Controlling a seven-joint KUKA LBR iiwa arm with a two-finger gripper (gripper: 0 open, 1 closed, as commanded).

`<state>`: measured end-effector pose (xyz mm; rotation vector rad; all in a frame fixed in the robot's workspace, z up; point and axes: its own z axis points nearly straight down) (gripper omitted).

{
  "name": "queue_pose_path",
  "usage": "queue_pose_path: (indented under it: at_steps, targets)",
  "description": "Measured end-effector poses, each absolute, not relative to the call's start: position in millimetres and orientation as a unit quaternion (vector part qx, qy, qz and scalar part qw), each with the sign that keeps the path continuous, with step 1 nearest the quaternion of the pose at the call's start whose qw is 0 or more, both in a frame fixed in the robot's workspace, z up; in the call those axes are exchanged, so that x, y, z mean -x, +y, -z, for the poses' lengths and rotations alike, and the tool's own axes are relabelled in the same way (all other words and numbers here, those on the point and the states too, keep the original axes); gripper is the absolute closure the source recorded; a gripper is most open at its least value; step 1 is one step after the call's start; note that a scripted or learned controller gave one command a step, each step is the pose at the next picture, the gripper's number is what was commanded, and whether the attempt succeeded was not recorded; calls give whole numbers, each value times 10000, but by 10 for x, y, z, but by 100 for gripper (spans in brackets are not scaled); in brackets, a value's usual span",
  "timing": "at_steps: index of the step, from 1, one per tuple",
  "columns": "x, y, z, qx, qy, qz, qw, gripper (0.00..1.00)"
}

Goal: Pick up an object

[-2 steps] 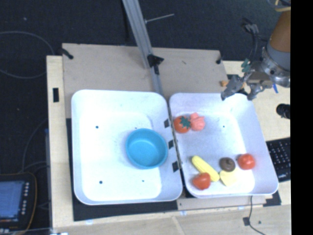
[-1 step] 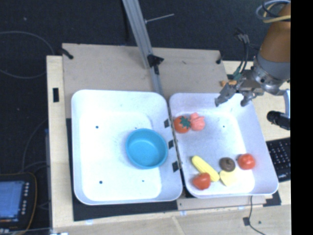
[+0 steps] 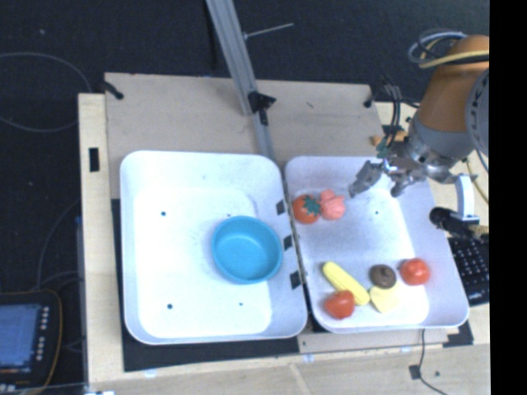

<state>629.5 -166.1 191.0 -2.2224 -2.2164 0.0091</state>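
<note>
Above the smooth right bin point(image 3: 428, 307), the metal pincer point(image 3: 380, 181) hangs splayed, holding nothing, near a round tomato point(image 3: 306, 209).

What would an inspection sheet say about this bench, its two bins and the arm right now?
Surface: bench bears left bin and right bin side by side.
Job's things: right bin holds red fruit touching pink piece, banana, two tomatoes, brown piece, yellow piece.
Clutter: blue bowl in left bin.
Gripper: gripper over right bin's far edge, open, holding nothing.
Cables: thin cable on dark floor.
Surroundings: metal pole, keyboard, screen.
</note>
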Motion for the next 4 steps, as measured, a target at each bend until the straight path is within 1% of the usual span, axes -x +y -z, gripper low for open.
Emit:
queue_pose_path:
  at_steps: [1, 2, 4]
  targets:
    - [-6372, -1628, -1346, 7064, -7079, -17, 4, 0]
    - [-6386, -1633, -1504, 7065, -7077, 10, -20, 100]
    - [-6378, -1748, -2632, 7071, -7071, 29, -31, 100]
